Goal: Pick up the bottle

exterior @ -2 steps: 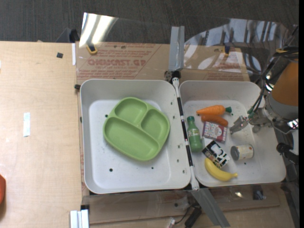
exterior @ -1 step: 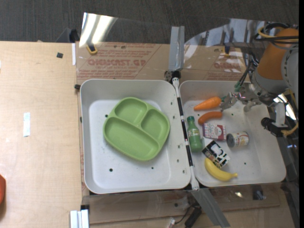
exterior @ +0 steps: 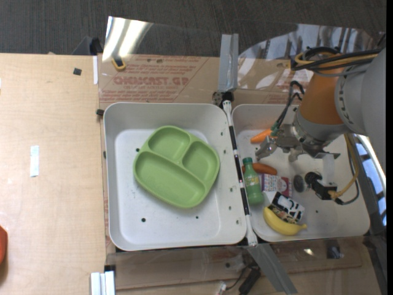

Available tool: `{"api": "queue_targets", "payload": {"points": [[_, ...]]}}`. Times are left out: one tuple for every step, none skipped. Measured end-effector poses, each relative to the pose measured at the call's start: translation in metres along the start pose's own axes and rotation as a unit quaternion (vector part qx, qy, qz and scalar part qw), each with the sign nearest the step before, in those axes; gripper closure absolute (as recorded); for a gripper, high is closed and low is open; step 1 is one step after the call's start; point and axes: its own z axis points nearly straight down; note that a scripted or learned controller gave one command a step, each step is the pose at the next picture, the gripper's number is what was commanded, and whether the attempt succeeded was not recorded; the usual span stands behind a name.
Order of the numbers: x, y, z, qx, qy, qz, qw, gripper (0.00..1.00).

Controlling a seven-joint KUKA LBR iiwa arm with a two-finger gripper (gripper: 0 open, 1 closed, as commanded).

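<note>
The bottle (exterior: 252, 180) is green with a green cap and lies along the left wall of the right bin (exterior: 344, 223), cap pointing to the back. My gripper (exterior: 281, 150) hangs over the back middle of that bin, up and to the right of the bottle and apart from it. Its two fingers stand open with nothing between them. An orange carrot (exterior: 260, 136) lies just left of the gripper.
Beside the bottle lie a red-orange piece (exterior: 265, 169) and a pink card (exterior: 271, 184). A banana (exterior: 284, 222) and a black-and-white item (exterior: 287, 207) sit at the front. The left bin (exterior: 123, 226) holds a green divided plate (exterior: 177, 165). A yellow cable (exterior: 351, 183) loops at the right.
</note>
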Motion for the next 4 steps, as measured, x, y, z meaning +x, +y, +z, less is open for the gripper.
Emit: {"api": "queue_targets", "payload": {"points": [[-0.001, 0.0, -0.009, 0.0, 0.0, 0.002, 1.0, 1.0], [-0.001, 0.0, -0.009, 0.0, 0.0, 0.002, 1.0, 0.0], [0.038, -0.097, -0.099, 0.002, 0.0, 0.007, 1.0, 0.0], [0.077, -0.034, -0.099, 0.001, -0.001, -0.001, 1.0, 0.0]]}}
